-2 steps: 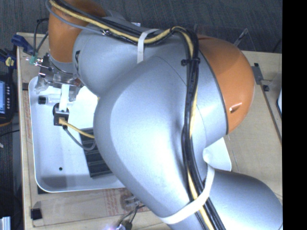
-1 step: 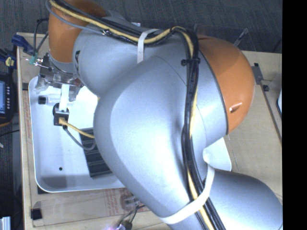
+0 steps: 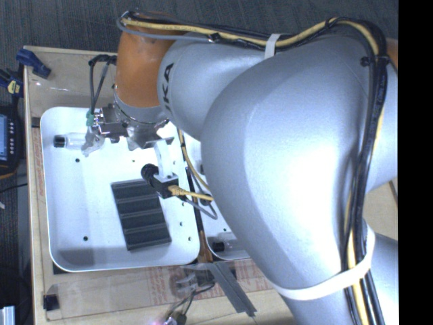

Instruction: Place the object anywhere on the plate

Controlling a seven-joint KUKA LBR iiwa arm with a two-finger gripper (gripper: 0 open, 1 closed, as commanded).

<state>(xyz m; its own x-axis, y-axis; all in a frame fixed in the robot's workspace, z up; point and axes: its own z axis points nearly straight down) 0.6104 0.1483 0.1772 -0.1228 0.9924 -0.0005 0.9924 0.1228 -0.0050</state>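
Lying flat in the left bin (image 3: pixel 74 208), toward its near right corner, the plate (image 3: pixel 140 214) is a dark grey rectangular slab crossed by ridges that split it into four bands. The end effector (image 3: pixel 95 135) hangs over the bin's far left part, well apart from the plate; whether it is open or closed, or holds anything, cannot be told. A small dark thing (image 3: pixel 59 141) lies just beside it, near the bin's left wall.

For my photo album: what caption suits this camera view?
Grey robot arm reaches over the left white bin, where a dark ribbed block lies flat.
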